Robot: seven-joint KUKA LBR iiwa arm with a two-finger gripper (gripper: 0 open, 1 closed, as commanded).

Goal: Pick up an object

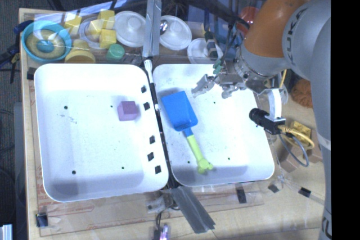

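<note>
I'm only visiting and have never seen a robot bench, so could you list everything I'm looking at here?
White bins: two, side by side on the bench; left, right.
Purple block: one, in the left bin, near its middle.
Scoop: one, blue head with a green handle, in the right bin, near its left wall.
Tubs and lids: several, white, yellow, blue and green, behind the bins.
Arm: one, grey with an orange band, reaching in from the right.
Gripper: one, metal, open, over the right bin's far part, holding nothing.
</note>
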